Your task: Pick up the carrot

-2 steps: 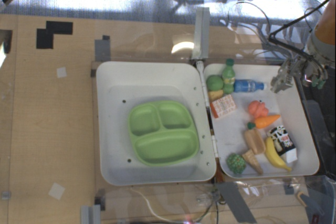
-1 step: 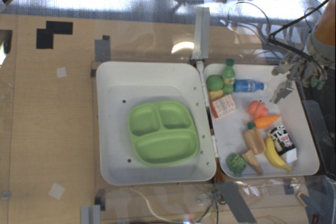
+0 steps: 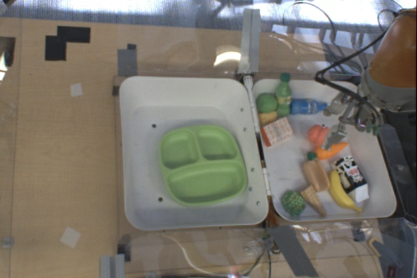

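The approach looks nearly done: the end effector hangs low over the right bin, its tips just above the carrot, which lies slanted directly below it with its green end pointing toward the lower left. Whether the tips touch the carrot is unclear, and how far apart they stand I cannot tell, as the metal parts blur together. An orange-red tomato sits just to its left, touching or nearly touching the carrot. A small milk carton and a banana lie below. Next, I judge, comes a short descent straddling the carrot across its narrow width, then closing without nudging the tomato.
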Robot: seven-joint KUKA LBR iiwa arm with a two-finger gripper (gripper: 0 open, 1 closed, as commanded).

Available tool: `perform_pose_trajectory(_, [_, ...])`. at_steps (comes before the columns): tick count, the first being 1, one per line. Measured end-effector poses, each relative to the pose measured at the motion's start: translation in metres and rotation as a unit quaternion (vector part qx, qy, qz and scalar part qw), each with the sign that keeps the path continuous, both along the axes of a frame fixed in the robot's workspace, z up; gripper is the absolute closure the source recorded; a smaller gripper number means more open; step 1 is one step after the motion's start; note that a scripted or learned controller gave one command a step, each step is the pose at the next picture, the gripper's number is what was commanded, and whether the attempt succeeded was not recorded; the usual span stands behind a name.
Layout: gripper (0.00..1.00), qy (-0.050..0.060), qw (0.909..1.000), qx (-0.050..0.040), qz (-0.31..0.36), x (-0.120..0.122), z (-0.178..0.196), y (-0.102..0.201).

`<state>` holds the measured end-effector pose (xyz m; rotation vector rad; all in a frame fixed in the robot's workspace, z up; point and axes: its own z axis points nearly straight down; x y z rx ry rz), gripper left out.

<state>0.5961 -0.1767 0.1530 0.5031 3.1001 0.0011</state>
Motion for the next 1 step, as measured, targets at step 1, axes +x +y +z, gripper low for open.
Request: perform_pose_trajectory(1, [0.0, -0.007, 0.9993, -0.0012, -0.037, 0.0092, -0.0636, -0.0196])
